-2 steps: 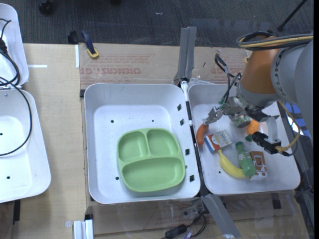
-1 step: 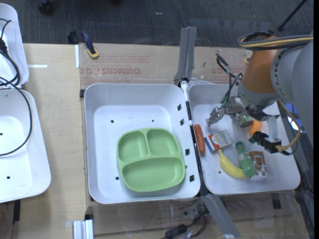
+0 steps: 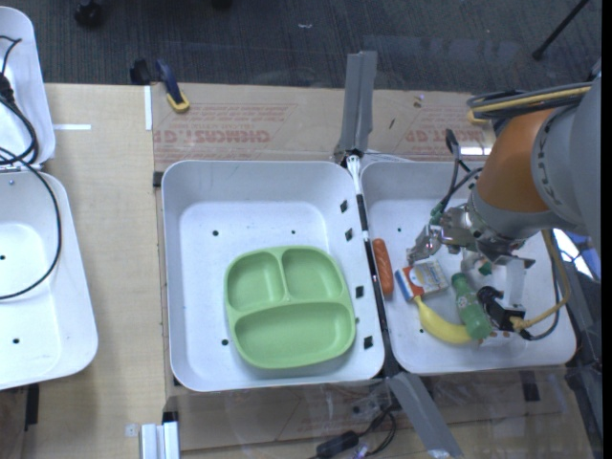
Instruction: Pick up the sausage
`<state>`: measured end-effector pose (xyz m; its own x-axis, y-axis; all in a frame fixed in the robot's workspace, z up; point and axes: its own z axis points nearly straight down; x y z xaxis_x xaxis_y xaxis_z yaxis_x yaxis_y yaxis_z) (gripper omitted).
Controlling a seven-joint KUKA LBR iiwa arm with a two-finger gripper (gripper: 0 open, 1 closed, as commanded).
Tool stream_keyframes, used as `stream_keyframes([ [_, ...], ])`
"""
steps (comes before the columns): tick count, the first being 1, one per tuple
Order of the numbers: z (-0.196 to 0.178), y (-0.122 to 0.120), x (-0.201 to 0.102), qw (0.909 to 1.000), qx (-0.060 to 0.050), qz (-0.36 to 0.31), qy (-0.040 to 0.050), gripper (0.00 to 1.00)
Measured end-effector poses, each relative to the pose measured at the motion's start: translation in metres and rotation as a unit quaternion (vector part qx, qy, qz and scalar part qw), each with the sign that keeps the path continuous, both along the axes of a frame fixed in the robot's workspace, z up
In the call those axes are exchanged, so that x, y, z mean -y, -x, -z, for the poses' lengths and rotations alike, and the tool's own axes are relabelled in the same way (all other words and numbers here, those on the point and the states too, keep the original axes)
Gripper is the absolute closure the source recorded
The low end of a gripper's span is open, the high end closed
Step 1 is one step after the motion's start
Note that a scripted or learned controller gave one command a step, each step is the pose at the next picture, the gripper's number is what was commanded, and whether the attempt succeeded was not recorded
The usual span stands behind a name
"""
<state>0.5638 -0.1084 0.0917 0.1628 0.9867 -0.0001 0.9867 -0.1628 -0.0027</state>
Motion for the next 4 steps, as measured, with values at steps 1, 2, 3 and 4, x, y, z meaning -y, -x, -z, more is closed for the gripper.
stream_keyframes([
  [1,0.0,-0.011,-0.013,1.0,0.001,0.01,0.0004,0.0],
  [2,-0.001,-0.062,-0.01,0.9986,0.001,0.053,0.0011,0.0],
  [3,0.0,-0.052,-0.009,0.9983,0.0,0.059,0.0012,0.0],
  [4,0.0,-0.04,-0.014,0.9964,0.0,0.085,0.0013,0.0],
])
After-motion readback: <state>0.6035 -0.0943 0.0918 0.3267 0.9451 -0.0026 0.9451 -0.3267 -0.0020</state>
